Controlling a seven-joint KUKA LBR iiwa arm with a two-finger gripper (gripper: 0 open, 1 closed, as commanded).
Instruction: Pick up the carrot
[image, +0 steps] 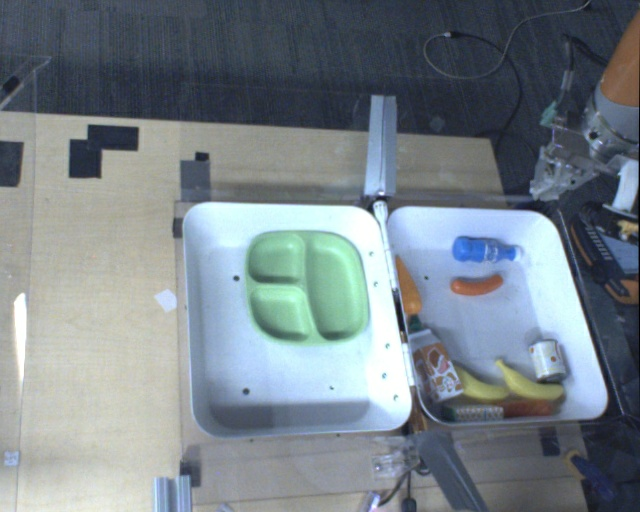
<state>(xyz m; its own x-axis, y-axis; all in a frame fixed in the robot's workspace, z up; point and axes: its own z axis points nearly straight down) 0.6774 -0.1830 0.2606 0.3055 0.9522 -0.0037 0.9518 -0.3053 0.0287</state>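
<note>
Carrot (407, 287) lies in the right bin (570, 290), pressed along its left wall, about halfway down that side, long axis parallel to the wall, orange body with a green end pointing toward the near edge. Just below the carrot's green end: a small printed carton (436, 368), tilted, near the bin's near-left corner. Two bananas (505, 383) lie along the near wall, with a dark red strip-like item (500, 410) under them against the near edge; what that item is cannot be made out. A small metal can (547, 360) sits on its side near the near-right corner, touching the tip of one banana. A sausage (476, 285) lies mid-bin, well apart from the carrot; a blue bottle (485, 250) lies on its side just behind the sausage, toward the far wall.

Left bin (215, 300) holds a green divided plate (306, 286), three compartments, set toward the far-right part of that bin.

Gripper (563, 166) is outside the bins, beyond the right bin's far-right corner, over the dark floor. Jaw spacing cannot be told from this angle. Nothing seen between them; not touching the carrot.
</note>
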